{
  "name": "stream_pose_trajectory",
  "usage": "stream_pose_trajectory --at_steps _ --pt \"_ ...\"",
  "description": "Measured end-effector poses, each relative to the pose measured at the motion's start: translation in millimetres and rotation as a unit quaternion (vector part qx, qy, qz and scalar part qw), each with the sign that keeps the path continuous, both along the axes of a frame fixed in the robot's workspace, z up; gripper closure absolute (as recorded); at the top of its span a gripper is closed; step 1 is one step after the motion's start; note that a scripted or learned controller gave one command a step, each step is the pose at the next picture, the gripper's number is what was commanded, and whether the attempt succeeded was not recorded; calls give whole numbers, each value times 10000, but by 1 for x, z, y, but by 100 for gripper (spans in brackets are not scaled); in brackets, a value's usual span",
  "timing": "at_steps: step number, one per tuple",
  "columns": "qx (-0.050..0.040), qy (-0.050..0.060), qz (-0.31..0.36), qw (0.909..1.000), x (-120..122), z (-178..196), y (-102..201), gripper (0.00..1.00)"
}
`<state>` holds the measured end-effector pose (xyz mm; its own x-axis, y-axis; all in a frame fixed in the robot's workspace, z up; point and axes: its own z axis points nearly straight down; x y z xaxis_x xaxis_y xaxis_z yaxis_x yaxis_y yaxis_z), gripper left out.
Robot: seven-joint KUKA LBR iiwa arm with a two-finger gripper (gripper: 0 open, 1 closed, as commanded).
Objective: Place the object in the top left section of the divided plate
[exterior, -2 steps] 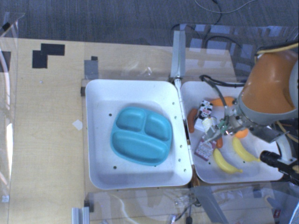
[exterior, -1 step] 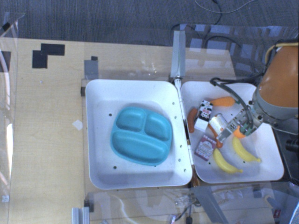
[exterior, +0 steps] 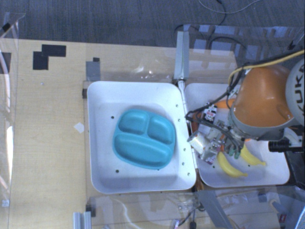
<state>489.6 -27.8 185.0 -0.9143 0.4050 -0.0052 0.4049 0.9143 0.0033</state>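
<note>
A blue divided plate (exterior: 144, 138) lies in the middle of the left bin (exterior: 100, 128), with two small sections on its far side and one long section on its near side. All three sections are bare. My gripper (exterior: 210, 151) is down in the right bin (exterior: 276, 178), at that bin's left side, right beside a yellow banana (exterior: 229, 166). A second yellow banana (exterior: 253, 158) lies just right of the first. The arm's orange band (exterior: 262, 99) covers much of the right bin.
A metal divider (exterior: 181, 61) runs between the two bins at the back. Cables (exterior: 214, 99) hang by the wrist. A bit of an orange thing (exterior: 230, 102) peeks out from behind the arm.
</note>
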Motion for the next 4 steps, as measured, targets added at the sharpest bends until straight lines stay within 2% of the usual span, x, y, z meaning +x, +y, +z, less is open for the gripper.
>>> stream_pose_trajectory --at_steps 1,2,3,4 --pt "5 -6 -382 9993 -1 0 55 100" --pt "-9 -16 2290 9734 6 1 81 100" --pt "-6 -58 2706 9627 9 -63 142 100" --pt "-42 -99 5671 8236 12 -30 194 100"
